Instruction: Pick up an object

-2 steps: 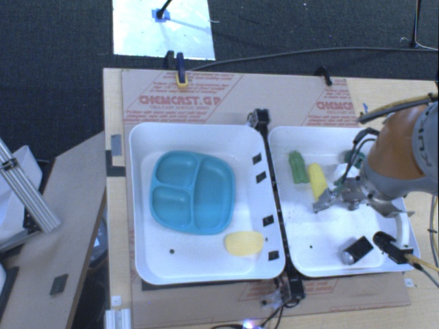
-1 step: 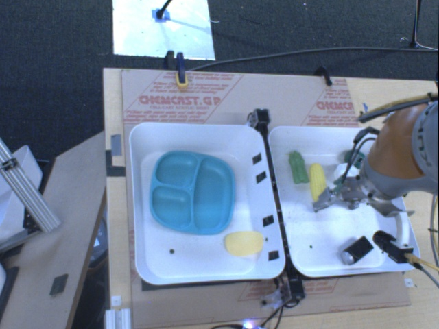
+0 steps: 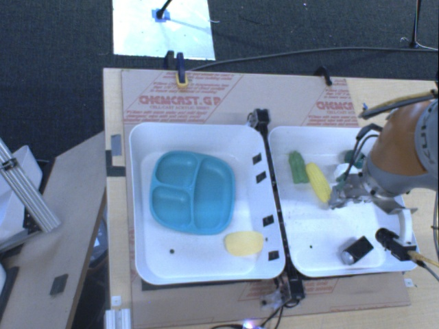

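In the right bin (image 3: pixel 322 266), a yellow corn-like piece (image 3: pixel 317 181) lies on a slant beside a green piece (image 3: pixel 297 167). My gripper (image 3: pixel 338 197) is low in this bin, just right of the yellow piece's lower end and seemingly touching it. Nothing visibly sits in the gripper. A small black and grey cylinder (image 3: pixel 356 251) rests near the bin's front. The orange-banded wrist (image 3: pixel 405 149) hides part of the bin's right side. Partly covered behind the arm is a teal item (image 3: pixel 352 158).
The left bin (image 3: pixel 147 252) holds a blue divided plate (image 3: pixel 193 192) and a pale yellow oval piece (image 3: pixel 244 243) at its front right. A black clipped divider (image 3: pixel 267 184) separates the bins. Cables run behind the bench.
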